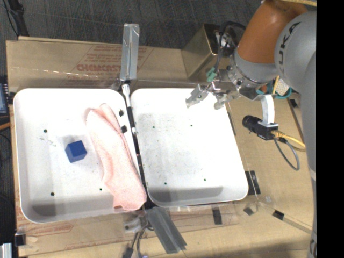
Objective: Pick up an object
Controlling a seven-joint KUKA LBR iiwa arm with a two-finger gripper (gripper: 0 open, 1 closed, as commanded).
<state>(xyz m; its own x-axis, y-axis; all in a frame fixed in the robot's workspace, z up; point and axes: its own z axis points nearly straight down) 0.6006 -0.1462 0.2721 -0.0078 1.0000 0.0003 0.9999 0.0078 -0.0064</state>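
A: Tool (206, 96) of the grey arm (279, 36) hangs over the far right corner of the right bin (188, 192), its two fingers spread apart with nothing between them.

B: Where are the things it could pick?

A: Both lie in the left bin (32, 144). A blue cube (76, 150) sits near that bin's middle, apart from everything. A pink cloth (114, 155) lies in a long fold along the bin's right side, draped against the divider (134, 138) between the bins.

B: So what might go wrong?

A: The tool is well apart from either thing, with the whole right bin between. If it comes down where it is, I judge it closes on bare white floor. Reaching the cube means crossing the divider and the cloth; a low path could snag the cloth and drag it.

B: And the cube itself?

A: It looks small and hard-edged. A descent slightly off centre could nudge it aside or pinch a corner, so it squirts free. The cloth is a softer target, but fingers might catch only a thin fold that slips.
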